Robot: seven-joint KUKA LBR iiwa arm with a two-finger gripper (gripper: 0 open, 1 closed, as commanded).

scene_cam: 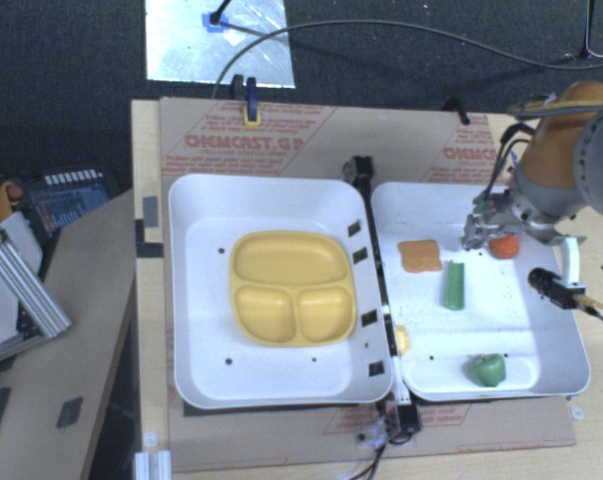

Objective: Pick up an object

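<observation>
So the grey two-finger claw sits low over the back of the right shallow white bin, and honestly I can't tell how it's set. A small round red-orange object lies just beside it on the right, maybe touching. A flat orange slab and a green stick lie nearby to its left, with a green pepper-like lump well apart at the front.

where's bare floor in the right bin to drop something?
Right bin: bare between the green stick and the right wall, and at front left beside the green pepper. Crowded at the back: orange slab, red piece and the tool.
</observation>
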